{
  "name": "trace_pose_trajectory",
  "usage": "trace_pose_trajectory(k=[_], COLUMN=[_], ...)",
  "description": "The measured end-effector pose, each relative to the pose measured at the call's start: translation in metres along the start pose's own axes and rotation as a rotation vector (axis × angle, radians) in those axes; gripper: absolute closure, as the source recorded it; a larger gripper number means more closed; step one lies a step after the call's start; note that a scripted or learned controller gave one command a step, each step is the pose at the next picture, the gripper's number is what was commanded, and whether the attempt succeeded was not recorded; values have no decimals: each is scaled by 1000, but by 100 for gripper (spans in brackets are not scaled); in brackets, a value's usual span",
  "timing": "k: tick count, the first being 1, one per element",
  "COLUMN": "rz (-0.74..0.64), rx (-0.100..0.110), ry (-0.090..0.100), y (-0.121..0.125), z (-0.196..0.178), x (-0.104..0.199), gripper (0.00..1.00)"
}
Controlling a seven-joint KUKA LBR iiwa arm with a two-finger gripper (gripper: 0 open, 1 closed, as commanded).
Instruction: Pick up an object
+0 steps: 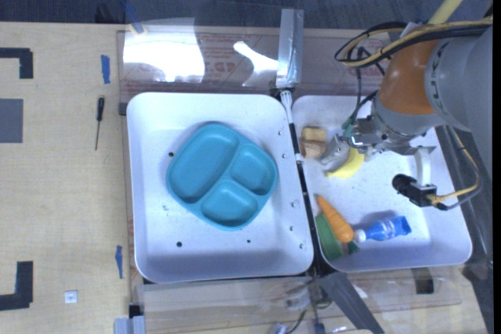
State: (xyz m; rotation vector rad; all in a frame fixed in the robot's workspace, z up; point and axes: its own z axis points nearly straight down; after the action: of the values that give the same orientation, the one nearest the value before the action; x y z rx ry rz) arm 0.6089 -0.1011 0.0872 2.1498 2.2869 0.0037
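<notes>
My gripper (343, 150) hangs low over the upper left part of the right bin (450, 246), directly against a yellow banana-like object (350, 164) that pokes out beneath it. A tan block (313, 141) lies just to the gripper's left, near the bin's wall. Toward the front of the same bin lie an orange carrot (335, 220), a green piece (326, 241) under it, and a small blue bottle (386, 230) with a white cap. The grey arm with its orange band (407, 82) covers the bin's back right.
The left bin (149, 246) holds a blue divided plate (222, 174) in its middle. A clear plastic sheet (196, 59) and a metal post (289, 51) stand behind the bins. Black and yellow cables (427, 195) trail from the arm over the right bin.
</notes>
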Motion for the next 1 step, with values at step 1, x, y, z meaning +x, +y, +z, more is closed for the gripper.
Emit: trace_pose_trajectory(k=[1], rz=[1], rx=[-7], ry=[-2], y=[2], z=[-13], x=[-1], gripper=[100])
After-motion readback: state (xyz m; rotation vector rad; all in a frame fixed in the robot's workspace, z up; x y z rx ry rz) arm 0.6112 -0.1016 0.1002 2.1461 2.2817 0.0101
